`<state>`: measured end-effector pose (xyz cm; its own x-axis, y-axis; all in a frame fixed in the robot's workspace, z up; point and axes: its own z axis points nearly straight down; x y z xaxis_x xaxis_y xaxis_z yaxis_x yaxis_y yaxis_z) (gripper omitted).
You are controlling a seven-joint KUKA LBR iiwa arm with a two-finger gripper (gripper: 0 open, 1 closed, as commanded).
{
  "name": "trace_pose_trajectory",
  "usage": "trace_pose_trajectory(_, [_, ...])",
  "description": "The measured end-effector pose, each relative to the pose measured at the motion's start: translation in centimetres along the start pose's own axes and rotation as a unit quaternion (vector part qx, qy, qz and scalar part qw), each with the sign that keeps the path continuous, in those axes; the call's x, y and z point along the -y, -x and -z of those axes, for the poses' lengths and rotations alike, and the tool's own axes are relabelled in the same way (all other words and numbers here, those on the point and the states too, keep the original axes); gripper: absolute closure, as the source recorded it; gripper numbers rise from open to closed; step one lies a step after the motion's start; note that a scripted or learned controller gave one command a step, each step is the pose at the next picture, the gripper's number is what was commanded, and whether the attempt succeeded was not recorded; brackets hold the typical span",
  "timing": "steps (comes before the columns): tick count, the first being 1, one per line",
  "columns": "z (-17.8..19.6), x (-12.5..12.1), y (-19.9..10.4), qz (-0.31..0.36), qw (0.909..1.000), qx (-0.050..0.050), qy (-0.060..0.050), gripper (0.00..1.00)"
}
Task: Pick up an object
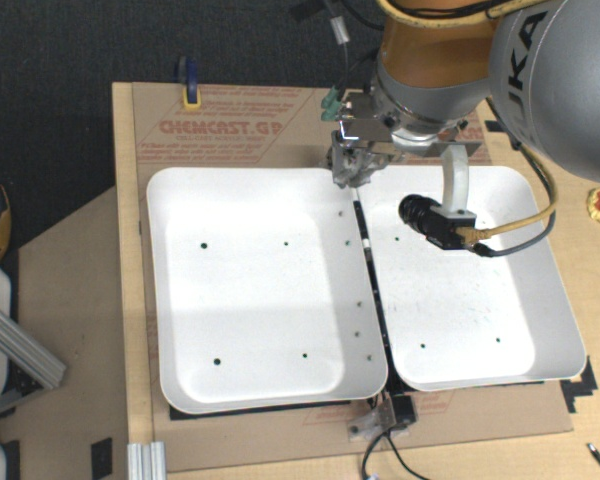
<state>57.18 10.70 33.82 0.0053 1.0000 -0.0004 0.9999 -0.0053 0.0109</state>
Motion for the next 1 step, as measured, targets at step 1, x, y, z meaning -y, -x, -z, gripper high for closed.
trace_pose_trajectory(1, [2.01, 1.55, 2.42, 0.001, 1.0, 0.0, -0.003, 1.0])
